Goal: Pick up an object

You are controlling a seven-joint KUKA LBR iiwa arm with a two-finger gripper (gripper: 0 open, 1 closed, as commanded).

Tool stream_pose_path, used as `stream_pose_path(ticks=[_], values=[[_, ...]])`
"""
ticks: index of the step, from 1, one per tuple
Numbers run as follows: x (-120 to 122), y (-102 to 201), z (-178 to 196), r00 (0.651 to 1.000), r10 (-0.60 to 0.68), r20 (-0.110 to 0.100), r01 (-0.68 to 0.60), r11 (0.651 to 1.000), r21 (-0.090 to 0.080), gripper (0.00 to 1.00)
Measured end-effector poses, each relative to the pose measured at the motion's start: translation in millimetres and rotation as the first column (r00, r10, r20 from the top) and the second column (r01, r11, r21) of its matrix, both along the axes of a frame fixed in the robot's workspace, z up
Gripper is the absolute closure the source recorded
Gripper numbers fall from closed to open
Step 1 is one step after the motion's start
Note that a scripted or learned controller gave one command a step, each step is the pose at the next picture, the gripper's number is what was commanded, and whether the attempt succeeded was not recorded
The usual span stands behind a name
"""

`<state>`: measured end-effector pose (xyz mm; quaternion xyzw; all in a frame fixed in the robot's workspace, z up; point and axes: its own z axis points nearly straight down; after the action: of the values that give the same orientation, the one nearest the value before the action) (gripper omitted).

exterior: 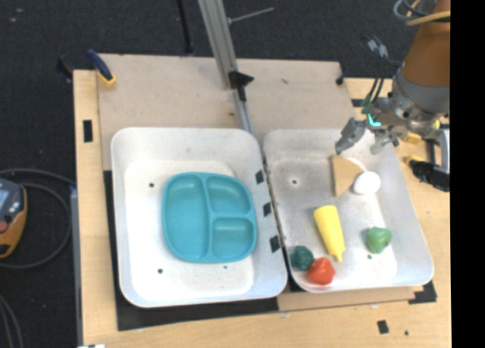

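Note:
My gripper (366,138) hangs over the far right corner of the right bin (413,263), its fingers spread apart with nothing between them. Just below it lie a tan wedge (345,174) and a small white ball (367,183). Farther toward the front sit a yellow corn-like piece (330,232), a green toy (377,239), a red toy (321,271) and a dark green toy (302,256).
The left bin (136,157) holds a teal divided plate (210,216). A metal post (220,32) rises at the back between the bins. The arm's orange band (427,51) stands at the right edge of the view.

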<state>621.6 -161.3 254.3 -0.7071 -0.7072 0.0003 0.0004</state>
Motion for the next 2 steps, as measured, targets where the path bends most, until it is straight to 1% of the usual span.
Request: stream_pose_path(ticks=[1,2], values=[[1,0,1,1.000,0.000,0.003,0.000,1.000,0.000,0.00],[7,6,-52,1.000,0.003,-0.002,-0.003,1.000,-0.001,0.00]])
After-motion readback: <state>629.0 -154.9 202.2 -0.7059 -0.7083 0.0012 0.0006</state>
